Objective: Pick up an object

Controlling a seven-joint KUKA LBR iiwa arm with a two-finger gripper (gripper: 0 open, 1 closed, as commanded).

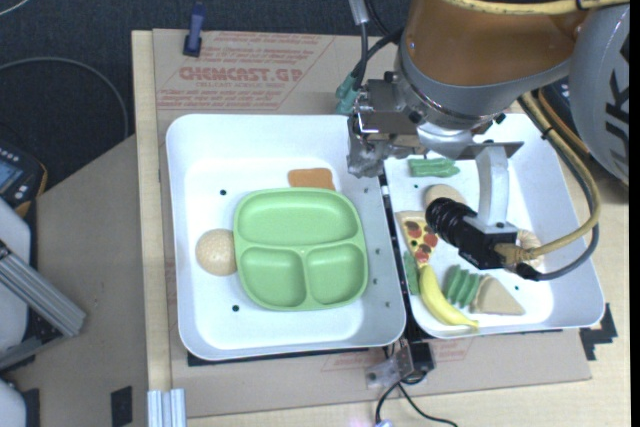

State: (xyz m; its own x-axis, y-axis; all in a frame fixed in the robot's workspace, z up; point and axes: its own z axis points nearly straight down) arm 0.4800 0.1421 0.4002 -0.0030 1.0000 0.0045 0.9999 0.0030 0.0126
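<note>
Where the bench lies closest to the camera, on the camera side of the gripper [368, 153], a curved yellow plastic banana [438, 300] rests in the shallow white bin under the arm [548, 177]. Its long axis runs from the gripper's side toward the camera, and its near tip bends toward the view's right. Just beside it lie a short green ribbed piece [462, 285] and a smooth beige wedge [500, 297], one of each. A flat pizza slice with red and dark toppings [417, 237] lies closer to the gripper. Its narrow point appears aimed at the camera, near the banana's far end.

In the second white bin [195, 175], to the view's left of the gripper, a glossy pale green plastic plate with three compartments [300, 248] sits flat, its one long compartment on the gripper's side. A round tan ball [215, 252] touches the plate's edge away from the gripper. A flat orange-brown slab with rounded corners [311, 178] lies between plate and gripper, partly behind the plate's rim.

The gripper hangs over the wall between the two bins at their far end. Whether it is spread, closed or clamped on anything cannot be told. A small green piece [432, 168] shows just beside it under the grey and orange arm [500, 5]. Beyond, a brown cardboard sheet with red print [240, 70] carries one blue clip [193, 30].
</note>
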